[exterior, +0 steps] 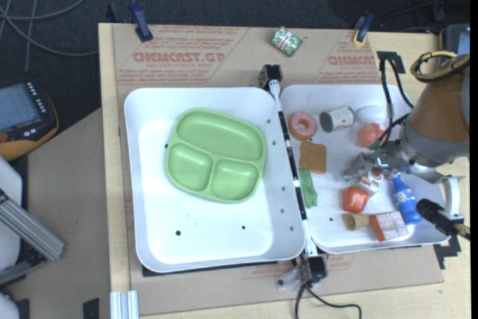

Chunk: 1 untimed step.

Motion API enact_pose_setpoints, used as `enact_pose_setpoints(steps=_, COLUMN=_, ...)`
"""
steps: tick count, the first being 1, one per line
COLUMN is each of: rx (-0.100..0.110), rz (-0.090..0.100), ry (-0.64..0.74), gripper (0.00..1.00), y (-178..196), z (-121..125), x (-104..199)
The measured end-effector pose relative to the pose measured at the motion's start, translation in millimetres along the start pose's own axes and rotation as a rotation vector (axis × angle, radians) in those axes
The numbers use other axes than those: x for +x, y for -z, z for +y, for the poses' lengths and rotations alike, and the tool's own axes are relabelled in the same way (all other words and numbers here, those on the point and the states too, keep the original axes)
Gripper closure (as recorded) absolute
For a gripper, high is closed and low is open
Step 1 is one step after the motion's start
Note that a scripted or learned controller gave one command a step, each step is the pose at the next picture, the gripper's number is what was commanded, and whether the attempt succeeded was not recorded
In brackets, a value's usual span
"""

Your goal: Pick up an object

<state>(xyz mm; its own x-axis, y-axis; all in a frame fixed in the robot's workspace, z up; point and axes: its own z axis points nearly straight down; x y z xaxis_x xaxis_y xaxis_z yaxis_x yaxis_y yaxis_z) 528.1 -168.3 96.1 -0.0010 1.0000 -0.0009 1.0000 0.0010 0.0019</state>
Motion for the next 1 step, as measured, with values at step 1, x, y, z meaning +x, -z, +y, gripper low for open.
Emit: enact_pose_setpoints(steps=1, rx=-0.001, rz=-0.001, ry=-0.001, gripper=1.0, y=9.6, z=0.0, x=-0.4)
